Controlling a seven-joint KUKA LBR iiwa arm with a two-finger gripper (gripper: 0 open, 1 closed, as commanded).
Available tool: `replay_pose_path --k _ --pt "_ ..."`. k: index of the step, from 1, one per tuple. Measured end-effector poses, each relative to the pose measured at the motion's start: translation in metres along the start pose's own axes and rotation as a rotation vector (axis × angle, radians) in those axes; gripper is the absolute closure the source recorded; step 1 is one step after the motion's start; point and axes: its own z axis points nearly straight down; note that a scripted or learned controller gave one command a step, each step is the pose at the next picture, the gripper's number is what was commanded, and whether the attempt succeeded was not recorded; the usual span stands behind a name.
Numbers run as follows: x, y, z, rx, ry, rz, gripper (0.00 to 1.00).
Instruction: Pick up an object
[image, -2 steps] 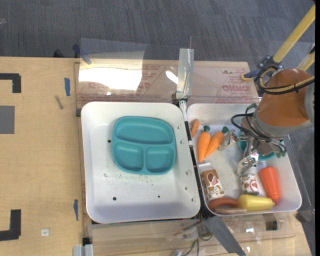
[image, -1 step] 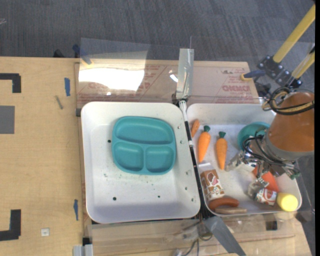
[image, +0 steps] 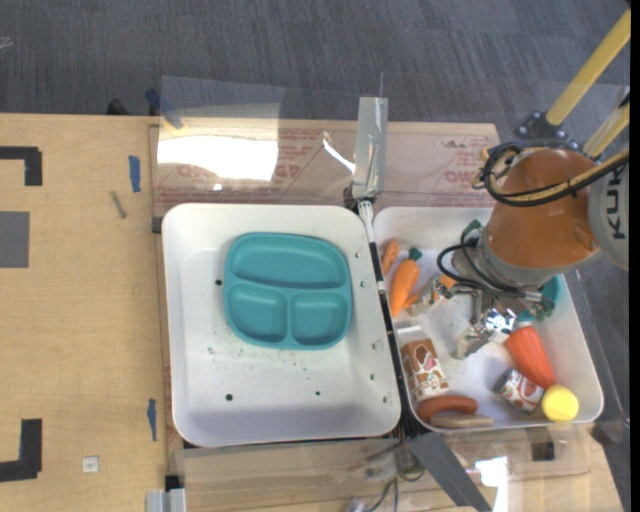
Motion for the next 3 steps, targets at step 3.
replay_pose_path --k 3 --pt "-0.037 -0.115 0.003 -0.019 0.021 -0.086 0.00"
